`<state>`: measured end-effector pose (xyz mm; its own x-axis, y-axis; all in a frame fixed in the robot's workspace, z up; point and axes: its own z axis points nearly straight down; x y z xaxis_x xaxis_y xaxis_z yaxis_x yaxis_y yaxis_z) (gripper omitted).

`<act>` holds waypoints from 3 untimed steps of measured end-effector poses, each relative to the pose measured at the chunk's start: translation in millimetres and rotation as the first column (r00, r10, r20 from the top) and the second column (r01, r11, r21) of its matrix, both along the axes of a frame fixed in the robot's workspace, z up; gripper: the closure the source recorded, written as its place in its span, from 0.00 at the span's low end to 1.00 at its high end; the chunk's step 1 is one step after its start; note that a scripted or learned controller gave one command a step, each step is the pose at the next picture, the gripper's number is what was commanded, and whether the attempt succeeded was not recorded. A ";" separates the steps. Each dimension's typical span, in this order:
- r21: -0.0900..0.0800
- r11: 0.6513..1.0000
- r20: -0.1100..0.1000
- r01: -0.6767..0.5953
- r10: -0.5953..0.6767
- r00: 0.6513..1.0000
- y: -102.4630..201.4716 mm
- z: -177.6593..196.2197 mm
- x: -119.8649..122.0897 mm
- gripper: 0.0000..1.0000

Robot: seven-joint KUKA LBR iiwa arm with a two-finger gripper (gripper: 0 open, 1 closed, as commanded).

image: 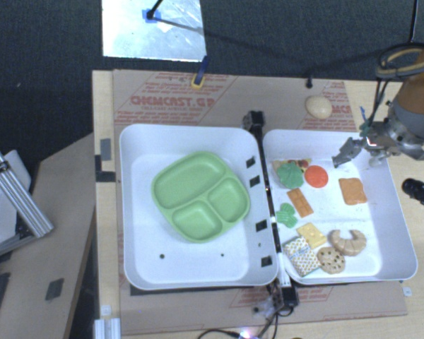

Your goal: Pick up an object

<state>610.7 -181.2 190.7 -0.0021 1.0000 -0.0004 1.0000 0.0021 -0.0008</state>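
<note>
Gripper [359,150] at right bin [396,217] 1 o'clock corner, fingers spread, nothing between. Nearest target: red tomato [316,177], touching green lettuce [291,174]. Risk: crowded toy food, fingers could catch neighbour or nudge tomato aside.

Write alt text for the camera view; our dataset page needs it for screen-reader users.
A grey robot arm's pincer hovers over the right white bin, which holds toy foods including a red tomato, a croissant and a cookie. The left white bin holds a green divided plate.
</note>
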 end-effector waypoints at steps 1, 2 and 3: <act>0.000 1.000 -0.001 0.001 -0.001 1.000 -10.0 -54.4 -1.4 0.00; 0.000 1.000 0.002 0.001 -0.001 1.000 -9.5 -105.6 -0.9 0.00; -0.001 1.000 0.006 0.000 0.000 1.000 -9.9 -91.9 0.8 1.00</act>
